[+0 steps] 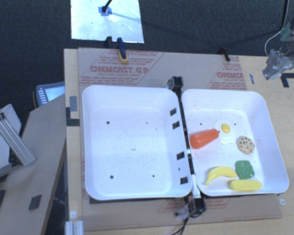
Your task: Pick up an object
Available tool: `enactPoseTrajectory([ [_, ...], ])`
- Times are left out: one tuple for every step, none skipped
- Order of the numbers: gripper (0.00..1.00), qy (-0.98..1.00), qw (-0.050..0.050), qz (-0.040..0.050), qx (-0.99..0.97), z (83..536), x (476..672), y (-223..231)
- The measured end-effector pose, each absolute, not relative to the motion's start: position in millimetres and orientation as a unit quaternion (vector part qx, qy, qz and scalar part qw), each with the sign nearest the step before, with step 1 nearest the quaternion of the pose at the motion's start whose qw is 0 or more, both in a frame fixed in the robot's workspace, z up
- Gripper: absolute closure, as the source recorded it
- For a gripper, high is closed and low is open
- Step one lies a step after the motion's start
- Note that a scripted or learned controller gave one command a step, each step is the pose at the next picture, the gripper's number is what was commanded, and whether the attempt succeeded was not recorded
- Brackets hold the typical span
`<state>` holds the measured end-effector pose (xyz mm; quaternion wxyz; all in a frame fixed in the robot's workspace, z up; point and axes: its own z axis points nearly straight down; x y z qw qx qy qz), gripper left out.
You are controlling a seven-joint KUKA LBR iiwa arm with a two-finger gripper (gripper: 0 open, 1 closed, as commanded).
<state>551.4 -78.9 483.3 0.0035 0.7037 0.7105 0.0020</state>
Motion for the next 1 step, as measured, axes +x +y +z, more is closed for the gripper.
enactPoseTrajectory([
  [1.00, 0.711, 0.001, 0.0021, 0.704, 493.6, 500.2, -15.7],
])
